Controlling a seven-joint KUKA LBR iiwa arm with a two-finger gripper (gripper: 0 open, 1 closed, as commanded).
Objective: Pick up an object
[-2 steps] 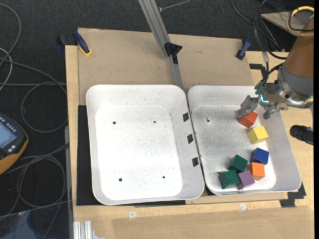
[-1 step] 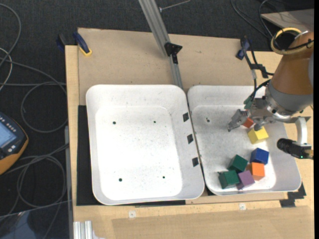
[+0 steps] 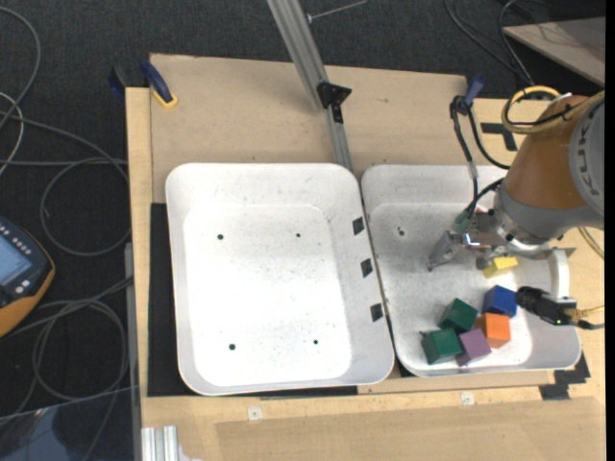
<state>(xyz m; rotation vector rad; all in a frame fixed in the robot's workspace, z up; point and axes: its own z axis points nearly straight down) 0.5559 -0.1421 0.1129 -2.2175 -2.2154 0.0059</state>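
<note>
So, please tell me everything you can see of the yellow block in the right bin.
The yellow block is small and looks like solid-coloured plastic or painted wood; I cannot tell which. It lies on the floor of the right bin, towards its right side, just below the arm's hand and partly covered by the wrist, so its full shape is hidden. It sits apart from the cluster of blocks nearer the bin's front; the blue block is its closest neighbour. Whether the hand touches it is unclear.

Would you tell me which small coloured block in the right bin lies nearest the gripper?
The yellow block, just below the gripper; the green, blue, orange and purple blocks cluster further down.
</note>
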